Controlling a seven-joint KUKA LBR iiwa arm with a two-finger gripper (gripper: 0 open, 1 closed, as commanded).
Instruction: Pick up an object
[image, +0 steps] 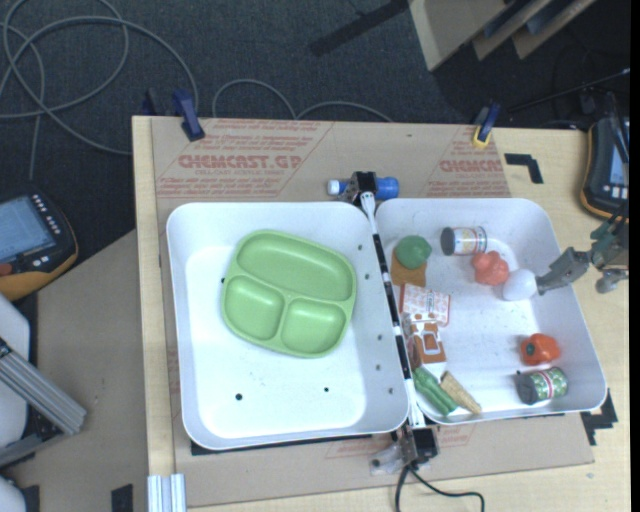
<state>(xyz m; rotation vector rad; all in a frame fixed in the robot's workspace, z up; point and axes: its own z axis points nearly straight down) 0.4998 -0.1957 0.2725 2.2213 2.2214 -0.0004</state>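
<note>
The right bin (482, 335) holds several small things. A jar (464, 241) lies on its side at the back, next to a red-orange toy (490, 267) and a white lump (518, 285). A red tomato (539, 348) and a green-labelled can (543, 384) sit near the front right corner. My gripper (580, 280) hangs over the bin's right rim, open, with nothing between its fingers. Its left finger (560, 269) ends just right of the white lump.
A green-topped orange piece (411, 252), a red-and-white carton (424, 305), a green pod (433, 390) and a tan cone (460, 393) line the right bin's left wall. A green divided plate (288, 293) lies in the left bin (200, 330).
</note>
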